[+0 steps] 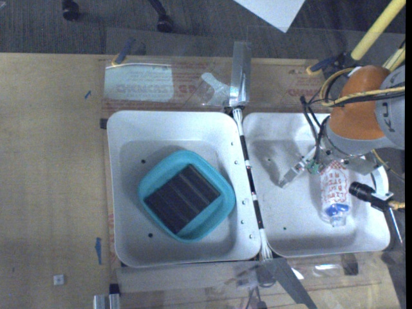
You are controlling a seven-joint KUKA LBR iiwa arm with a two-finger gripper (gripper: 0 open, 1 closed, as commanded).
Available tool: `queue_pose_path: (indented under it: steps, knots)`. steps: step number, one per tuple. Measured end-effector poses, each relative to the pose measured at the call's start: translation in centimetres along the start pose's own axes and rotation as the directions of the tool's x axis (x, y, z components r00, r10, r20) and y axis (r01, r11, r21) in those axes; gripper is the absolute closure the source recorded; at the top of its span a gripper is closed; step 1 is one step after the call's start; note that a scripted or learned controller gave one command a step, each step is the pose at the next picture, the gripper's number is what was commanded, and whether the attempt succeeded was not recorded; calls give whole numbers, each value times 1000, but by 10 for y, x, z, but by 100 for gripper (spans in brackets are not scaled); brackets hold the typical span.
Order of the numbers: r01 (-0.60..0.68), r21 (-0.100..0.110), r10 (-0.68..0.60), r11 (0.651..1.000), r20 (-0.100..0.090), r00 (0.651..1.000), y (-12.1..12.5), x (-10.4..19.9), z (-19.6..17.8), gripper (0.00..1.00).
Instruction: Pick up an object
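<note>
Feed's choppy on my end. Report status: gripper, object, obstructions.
Gripper low in right bin, nothing seen between fingers. Plastic bottle lying beside it, apart, not grasped. Teal container sits in left bin, out of the way.

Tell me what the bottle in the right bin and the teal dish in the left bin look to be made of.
Bottle: likely clear thin plastic, see-through body, printed label, blue cap end. Teal dish: probably smooth plastic, uniform matte color, holding a dark ribbed insert.

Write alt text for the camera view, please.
A robot arm reaches from the right into the right bin, its gripper beside a plastic bottle. The left bin holds a teal tray with a dark insert.
</note>
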State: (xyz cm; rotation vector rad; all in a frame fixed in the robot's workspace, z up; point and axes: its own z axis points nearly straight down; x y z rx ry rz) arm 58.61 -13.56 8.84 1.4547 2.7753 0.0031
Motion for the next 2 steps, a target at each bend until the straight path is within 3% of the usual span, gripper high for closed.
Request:
queue_pose_path:
  steps: [1,2]
  knots:
    - [-130,-2,130,991,-11,991,-32,-13,-16,0]
    - [-223,-7,222,975,-31,974,-24,-29,-3,0]
